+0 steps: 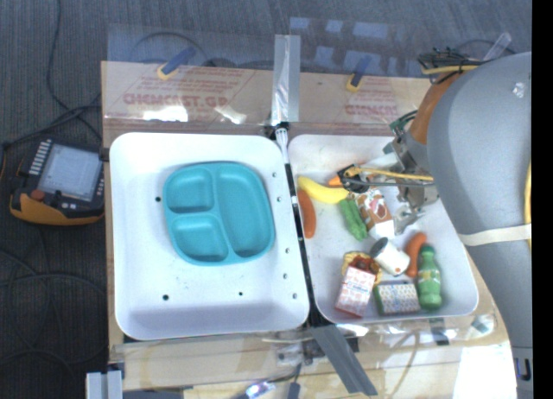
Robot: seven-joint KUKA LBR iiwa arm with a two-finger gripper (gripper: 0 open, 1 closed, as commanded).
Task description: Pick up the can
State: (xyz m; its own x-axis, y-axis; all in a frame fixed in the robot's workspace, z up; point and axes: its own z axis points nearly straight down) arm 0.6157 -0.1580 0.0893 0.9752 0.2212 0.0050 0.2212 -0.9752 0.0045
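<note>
Right of centre, our gripper sits low in the right bin; we can't tell its opening or any hold. We see the can just left of it, between green pepper and banana. Left bin carries the teal tray.

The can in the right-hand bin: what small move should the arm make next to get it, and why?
Probably a short sideways shift toward the wall the two bins share, before going lower. The gripper appears to sit just beside the can rather than over it. The can lies crowded against a green vegetable, so centring first seems wise.
</note>
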